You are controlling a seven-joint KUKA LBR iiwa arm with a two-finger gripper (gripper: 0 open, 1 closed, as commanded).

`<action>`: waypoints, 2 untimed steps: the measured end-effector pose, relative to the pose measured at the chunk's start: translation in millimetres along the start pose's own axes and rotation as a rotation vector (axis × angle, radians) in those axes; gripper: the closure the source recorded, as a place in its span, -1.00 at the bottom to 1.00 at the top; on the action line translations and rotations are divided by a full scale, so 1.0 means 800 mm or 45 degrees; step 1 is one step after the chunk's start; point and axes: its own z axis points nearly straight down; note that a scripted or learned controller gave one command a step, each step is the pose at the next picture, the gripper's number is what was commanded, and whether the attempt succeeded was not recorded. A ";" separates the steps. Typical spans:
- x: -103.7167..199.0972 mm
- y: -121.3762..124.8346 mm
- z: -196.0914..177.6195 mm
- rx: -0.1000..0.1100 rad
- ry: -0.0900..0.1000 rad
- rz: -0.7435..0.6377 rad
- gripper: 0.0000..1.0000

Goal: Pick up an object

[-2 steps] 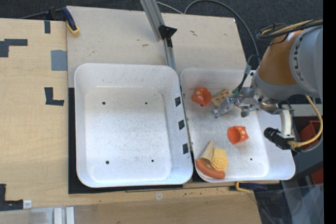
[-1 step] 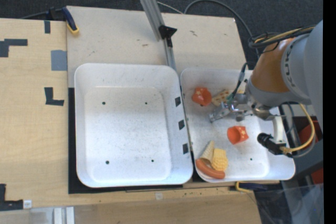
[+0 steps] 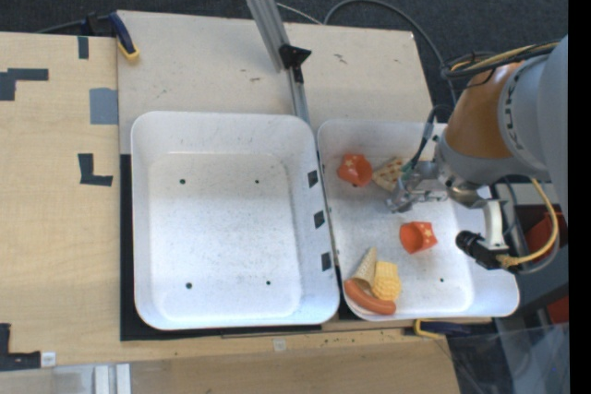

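The right bin [image 3: 480, 291] holds several small things. A red-orange piece [image 3: 354, 169] lies near its upper left, with a tan waffle-like piece [image 3: 389, 173] beside it. An orange cup-shaped piece [image 3: 417, 236] sits mid-bin. At the bin's front lie a yellow corn piece [image 3: 384, 279], a pale cone [image 3: 366, 264] and a red sausage [image 3: 368, 296]. My gripper [image 3: 406, 194] hangs low in the right bin, just right of the tan piece and above the orange cup.
The left bin [image 3: 148, 198] is beside the right one, with a raised divider between them. A metal pole [image 3: 263, 0] slants down to the bins' far edge. The arm's grey and orange body [image 3: 503, 125] covers the right bin's far right side.
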 end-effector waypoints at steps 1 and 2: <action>0.004 0.004 -0.079 -0.007 -0.001 0.001 1.00; 0.004 0.006 -0.135 -0.007 -0.001 0.001 1.00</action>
